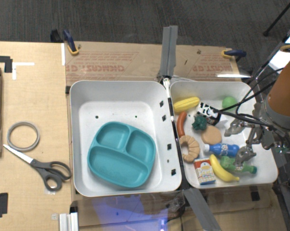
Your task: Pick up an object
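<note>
While the gripper [242,139] is held low over the right bin [267,177], its fingers are seen spread apart, with nothing between them.

Contents listed, right bin: banana [222,170], blue bottle [224,149], green item [245,168] partly under the fingers, carton [205,172], croissant [189,147], corn [186,103], hot dog [182,122].

Left bin [80,129]: teal divided plate [121,153].

Risk judged: toys are packed touching one another, so two may be pinched together, or the rounded bottle squeezed sideways out of the fingers.
</note>
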Tool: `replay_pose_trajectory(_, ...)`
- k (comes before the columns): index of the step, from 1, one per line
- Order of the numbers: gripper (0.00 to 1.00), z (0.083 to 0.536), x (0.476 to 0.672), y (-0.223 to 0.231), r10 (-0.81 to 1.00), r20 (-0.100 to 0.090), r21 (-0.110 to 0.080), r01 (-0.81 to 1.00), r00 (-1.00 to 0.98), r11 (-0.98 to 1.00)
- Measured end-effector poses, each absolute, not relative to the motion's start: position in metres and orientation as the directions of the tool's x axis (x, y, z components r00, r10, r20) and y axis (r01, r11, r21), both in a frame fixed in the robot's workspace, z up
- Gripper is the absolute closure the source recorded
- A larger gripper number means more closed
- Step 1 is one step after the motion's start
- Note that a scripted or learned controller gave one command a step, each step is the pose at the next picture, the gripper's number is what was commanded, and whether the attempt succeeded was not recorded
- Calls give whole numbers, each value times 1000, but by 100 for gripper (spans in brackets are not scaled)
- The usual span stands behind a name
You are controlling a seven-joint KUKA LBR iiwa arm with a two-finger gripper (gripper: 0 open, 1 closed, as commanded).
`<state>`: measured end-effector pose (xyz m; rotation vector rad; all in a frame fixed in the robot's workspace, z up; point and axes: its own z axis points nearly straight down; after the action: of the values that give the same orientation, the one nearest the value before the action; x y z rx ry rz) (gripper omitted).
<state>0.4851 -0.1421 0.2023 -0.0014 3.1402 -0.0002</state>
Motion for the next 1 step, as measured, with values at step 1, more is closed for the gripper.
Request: replay_pose_trajectory(1, 0, 96, 503, -123, -6, -11, -2, -6, -1000, 1000)
